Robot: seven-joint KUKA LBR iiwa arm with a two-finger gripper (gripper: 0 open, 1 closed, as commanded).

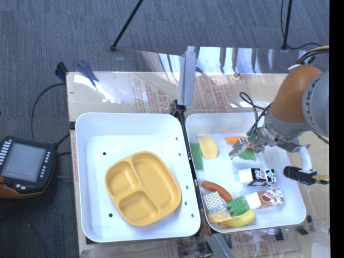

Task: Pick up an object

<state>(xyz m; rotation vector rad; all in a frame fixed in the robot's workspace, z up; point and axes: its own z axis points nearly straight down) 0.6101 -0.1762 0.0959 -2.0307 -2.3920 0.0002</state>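
Camera view gives us open white floor in the right bin (299, 211) only near its far wall. Our arm (293, 104) leans in from the right, gripper (248, 145) low over a carrot (234, 140) and green leaf (247, 155); we cannot tell its opening. Milk carton (257, 176), sausage (216, 187) and banana (240, 219) crowd nearer. The yellow plate (142, 187) sits in the left bin (88, 144).

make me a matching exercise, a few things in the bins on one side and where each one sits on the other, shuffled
Things:
1. yellow divided plate
2. sausage
3. banana
4. carrot

Places:
A. right bin, near front edge
B. left bin
C. right bin, far end, beside the gripper
D. right bin, middle, front of the pale yellow piece

Pairs: 1-B, 2-D, 3-A, 4-C
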